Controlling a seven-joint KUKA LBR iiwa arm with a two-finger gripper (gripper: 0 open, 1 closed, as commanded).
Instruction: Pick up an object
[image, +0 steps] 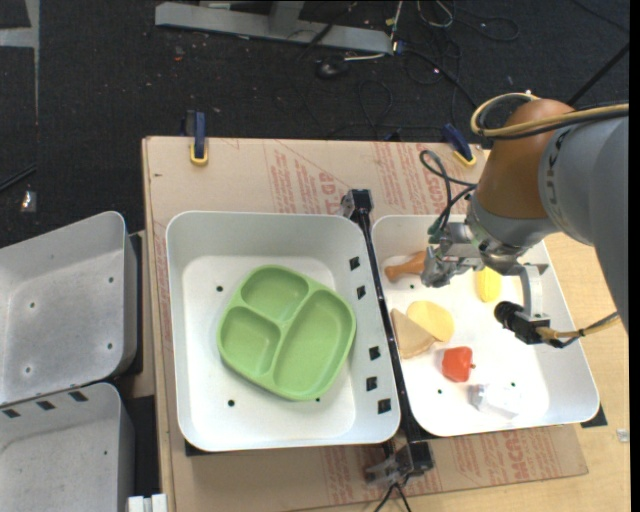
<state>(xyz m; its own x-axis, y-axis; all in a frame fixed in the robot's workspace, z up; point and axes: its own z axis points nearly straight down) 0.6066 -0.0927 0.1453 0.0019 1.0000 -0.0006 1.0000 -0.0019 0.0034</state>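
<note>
Spanning the bench, two shallow white plastic bins are noted: the left bin (190, 330) bears a green three-compartment plastic tray (288, 330); the right bin (560, 385) bears small items. The grey arm's gripper (440, 265) is positioned low over a brown handle-shaped piece (404, 267); whether anything is clamped cannot be told. Near it, a yellow wedge (430, 320), red block (457, 364) and yellow cylinder (487, 284) are recorded. A centred, vertical descent is advised.
</note>
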